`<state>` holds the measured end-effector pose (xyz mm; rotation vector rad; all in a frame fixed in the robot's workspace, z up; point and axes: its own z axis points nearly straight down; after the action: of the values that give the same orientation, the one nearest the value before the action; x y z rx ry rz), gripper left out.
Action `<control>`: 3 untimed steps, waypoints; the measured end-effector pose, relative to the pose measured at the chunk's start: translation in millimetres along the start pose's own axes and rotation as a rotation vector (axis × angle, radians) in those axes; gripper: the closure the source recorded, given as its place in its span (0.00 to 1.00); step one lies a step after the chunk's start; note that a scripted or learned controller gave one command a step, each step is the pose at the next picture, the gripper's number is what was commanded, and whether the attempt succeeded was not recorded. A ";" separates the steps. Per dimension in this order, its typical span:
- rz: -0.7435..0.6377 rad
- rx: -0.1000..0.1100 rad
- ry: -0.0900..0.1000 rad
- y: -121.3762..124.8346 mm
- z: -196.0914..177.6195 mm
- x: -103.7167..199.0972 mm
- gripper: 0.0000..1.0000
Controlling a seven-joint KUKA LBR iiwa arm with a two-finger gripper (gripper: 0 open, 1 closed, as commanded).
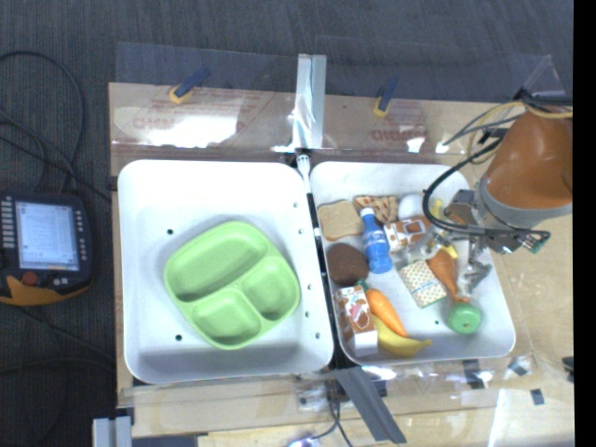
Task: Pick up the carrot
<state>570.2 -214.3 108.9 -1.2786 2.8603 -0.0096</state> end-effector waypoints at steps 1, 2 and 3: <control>-0.084 -0.010 0.001 61.9 -16.1 -53.6 0.00; -0.138 0.004 -0.003 115.0 16.7 -28.7 0.00; -0.563 0.018 -0.011 122.1 15.6 -21.1 0.00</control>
<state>493.4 -117.2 92.3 -2.0129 2.3818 -0.0309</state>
